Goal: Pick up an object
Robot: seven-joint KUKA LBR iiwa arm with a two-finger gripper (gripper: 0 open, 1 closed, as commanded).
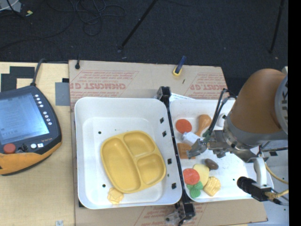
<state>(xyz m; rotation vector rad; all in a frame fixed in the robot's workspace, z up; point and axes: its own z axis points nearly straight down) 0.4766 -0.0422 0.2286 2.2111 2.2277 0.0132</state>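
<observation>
The right bin (pixel 225 189) holds several toy foods: a red tomato slice (pixel 183 125), a tan drumstick (pixel 203 122), a small white piece (pixel 190 138), a brown piece (pixel 183 150), a dark brown piece (pixel 211 164), a pale yellow piece (pixel 202 170), a red round piece (pixel 191 175), a green piece (pixel 196 189) and a yellow ridged piece (pixel 212 186). My gripper (pixel 197 148) hangs low over the middle of this bin, just right of the brown piece and below the white one. The arm's orange band (pixel 258 100) hides the bin's right side.
The left bin (pixel 89 112) bears a yellow divided plate (pixel 133 160) and a small yellow item (pixel 115 196) at its front edge. A black divider (pixel 171 140) runs between the bins. A tablet-like pendant (pixel 26 124) lies at far left on the bench.
</observation>
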